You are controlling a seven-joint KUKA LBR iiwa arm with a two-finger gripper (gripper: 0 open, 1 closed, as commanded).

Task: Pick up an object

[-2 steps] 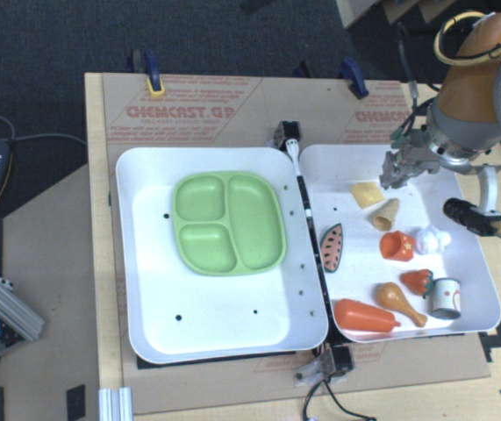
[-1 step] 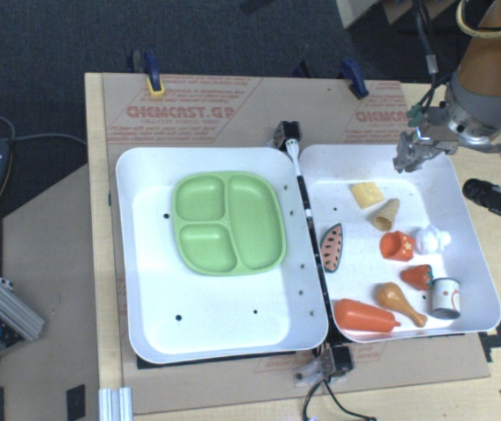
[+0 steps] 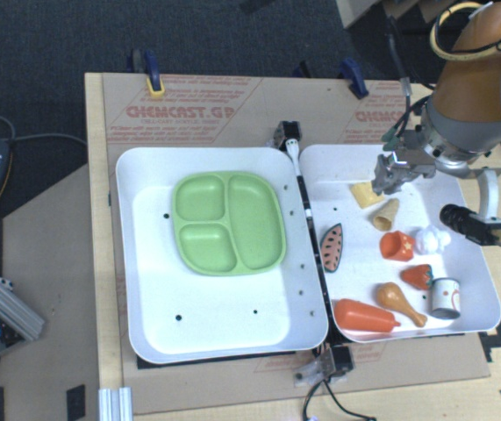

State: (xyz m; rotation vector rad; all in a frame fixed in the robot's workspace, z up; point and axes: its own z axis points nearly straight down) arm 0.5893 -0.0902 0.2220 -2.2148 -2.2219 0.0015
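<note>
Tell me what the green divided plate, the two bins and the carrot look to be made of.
Green divided plate: likely moulded plastic, matte, one even pale colour with soft rounded ridges.
Left bin and right bin: probably thin formed plastic, smooth white, slight sheen, rounded corners.
Carrot: looks like toy plastic, glossy, uniform orange-red; could be rubber.
</note>
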